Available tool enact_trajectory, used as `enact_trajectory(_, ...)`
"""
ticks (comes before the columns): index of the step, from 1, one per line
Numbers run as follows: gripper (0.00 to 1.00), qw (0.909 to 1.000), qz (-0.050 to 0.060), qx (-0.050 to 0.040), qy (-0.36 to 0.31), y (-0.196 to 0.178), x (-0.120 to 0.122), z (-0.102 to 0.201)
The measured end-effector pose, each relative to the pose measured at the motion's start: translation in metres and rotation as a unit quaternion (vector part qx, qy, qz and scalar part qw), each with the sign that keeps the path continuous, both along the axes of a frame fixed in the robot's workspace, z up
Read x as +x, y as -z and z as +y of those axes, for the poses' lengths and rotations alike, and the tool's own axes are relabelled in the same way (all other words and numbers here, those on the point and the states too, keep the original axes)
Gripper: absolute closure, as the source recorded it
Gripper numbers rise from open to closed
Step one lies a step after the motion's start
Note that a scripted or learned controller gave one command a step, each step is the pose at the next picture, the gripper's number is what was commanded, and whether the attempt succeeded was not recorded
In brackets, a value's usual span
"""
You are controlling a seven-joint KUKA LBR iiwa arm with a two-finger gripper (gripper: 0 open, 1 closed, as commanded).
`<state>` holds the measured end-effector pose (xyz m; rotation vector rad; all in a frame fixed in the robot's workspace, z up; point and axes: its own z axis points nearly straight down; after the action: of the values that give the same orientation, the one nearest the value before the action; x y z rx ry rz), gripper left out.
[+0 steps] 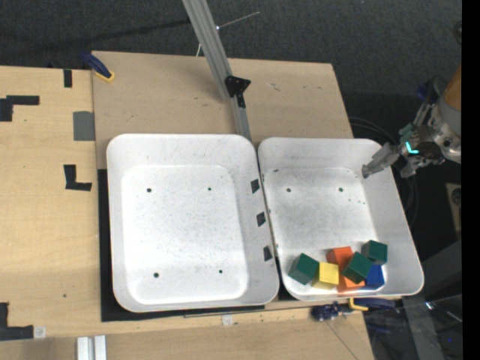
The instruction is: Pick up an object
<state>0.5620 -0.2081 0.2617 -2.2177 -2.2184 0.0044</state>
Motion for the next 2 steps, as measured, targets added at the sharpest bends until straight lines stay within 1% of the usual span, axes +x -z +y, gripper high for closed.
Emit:
enact_trajectory(1,0.00,1.0000,-0.002,-0.0007,-0.001,-0.002,0.001,0.000)
enact_trajectory(2,0.00,1.0000,0.001,-0.0002,0.000,0.062,-0.004,0.000)
